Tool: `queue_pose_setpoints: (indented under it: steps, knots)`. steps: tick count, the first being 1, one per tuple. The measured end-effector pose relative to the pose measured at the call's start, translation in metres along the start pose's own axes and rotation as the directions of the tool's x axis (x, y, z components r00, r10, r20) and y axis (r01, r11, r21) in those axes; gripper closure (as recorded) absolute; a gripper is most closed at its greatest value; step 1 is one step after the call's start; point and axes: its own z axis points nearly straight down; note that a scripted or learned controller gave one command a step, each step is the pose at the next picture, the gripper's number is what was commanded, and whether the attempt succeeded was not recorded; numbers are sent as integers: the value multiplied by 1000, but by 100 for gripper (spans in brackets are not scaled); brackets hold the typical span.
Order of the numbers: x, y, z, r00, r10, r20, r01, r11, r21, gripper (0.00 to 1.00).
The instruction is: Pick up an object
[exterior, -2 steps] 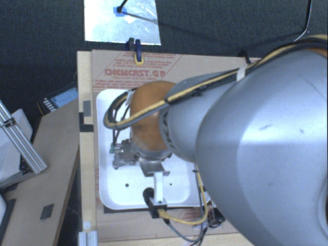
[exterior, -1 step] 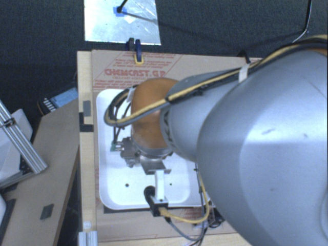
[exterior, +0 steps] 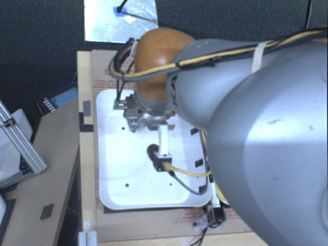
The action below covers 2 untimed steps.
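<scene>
My gripper point(exterior: 135, 123) hangs low over the far part of the left white bin point(exterior: 128, 173), below the orange band point(exterior: 156, 60) of the wrist. Its metal body blocks the fingertips, so what lies between them is hidden. The grey arm point(exterior: 256, 122) crosses the right half of the camera view and hides the right bin. The part of the left bin's floor that shows is bare white with a few small dark dots.
A brown board point(exterior: 87, 137) lies under the bin and runs along its left side. An aluminium profile point(exterior: 20, 142) stands at the far left. A shiny foil sheet point(exterior: 120, 14) lies at the back. Cables point(exterior: 189, 183) trail near the bin's front right corner.
</scene>
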Motion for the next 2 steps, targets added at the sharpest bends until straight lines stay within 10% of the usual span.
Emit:
queue_pose_setpoints:
  steps: [1,2]
  knots:
    - [5,11,114,1000,2,1,-2,1000,7,100]
    - [5,91,31,1000,-2,-1,2,1000,-4,100]
